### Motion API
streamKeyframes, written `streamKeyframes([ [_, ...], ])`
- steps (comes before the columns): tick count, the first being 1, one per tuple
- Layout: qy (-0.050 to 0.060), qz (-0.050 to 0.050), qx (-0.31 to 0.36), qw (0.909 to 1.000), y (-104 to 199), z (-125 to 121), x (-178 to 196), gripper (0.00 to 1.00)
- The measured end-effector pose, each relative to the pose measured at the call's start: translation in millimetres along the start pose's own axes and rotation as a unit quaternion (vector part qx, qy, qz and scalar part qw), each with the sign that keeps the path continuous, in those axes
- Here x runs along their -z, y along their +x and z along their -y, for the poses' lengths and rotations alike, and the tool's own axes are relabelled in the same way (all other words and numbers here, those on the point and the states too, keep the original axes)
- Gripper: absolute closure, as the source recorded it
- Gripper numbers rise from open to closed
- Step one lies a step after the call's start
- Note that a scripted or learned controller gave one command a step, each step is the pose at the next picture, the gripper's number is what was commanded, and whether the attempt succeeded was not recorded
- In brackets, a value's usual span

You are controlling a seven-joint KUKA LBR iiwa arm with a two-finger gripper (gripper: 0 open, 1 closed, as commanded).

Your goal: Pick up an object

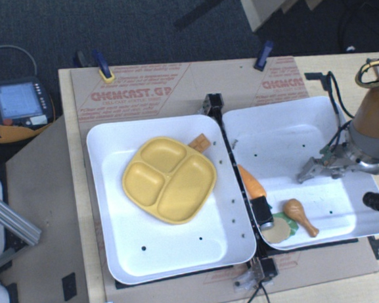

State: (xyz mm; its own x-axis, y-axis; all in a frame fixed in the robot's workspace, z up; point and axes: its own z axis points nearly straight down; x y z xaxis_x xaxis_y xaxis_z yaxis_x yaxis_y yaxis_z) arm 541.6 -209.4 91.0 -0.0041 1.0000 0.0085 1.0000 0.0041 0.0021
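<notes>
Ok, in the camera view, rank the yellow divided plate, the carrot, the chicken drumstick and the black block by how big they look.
1. Yellow divided plate, by far the largest.
2. Carrot and chicken drumstick: too alike to rank, and the carrot lies partly behind the bin edge.
3. Black block, smallest.

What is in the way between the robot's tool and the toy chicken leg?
Nothing visible. The tool hangs over the right bin, and the chicken leg lies lower in that bin with only bare white floor between them. The carrot and the black block lie off to the side, by the wall between the bins.
</notes>
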Motion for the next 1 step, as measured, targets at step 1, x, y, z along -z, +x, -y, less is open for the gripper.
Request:
streamKeyframes([
  [1, -0.007, 0.002, 0.001, 1.0000, -0.7, -4.4, 15.6, 1.00],
])
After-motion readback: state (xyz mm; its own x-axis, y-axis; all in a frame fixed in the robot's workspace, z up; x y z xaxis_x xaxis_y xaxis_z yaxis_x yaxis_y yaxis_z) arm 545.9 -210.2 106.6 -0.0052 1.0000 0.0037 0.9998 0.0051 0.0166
